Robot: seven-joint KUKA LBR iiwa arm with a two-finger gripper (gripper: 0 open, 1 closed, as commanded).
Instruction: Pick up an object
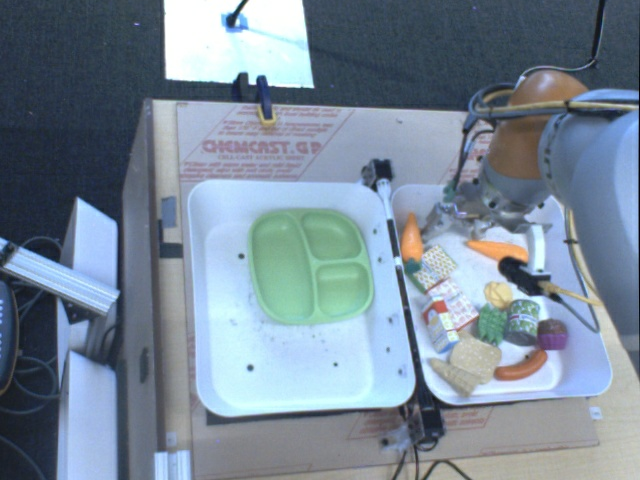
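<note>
arm [590, 138]: grey casing | orange band | thin black cables

The left white bin [215, 368] serves as the landmark here. A green divided tray [308, 265] with three compartments lies flat inside it, toward the bin's far right part. Beyond the bin's far edge, a brown board printed with red lettering [262, 148] lies under it. Farther back, past the board, a white sheet [270, 28] lies on the dark floor. Left of the bin, an aluminium bar [58, 276] lies at a slant.
</note>
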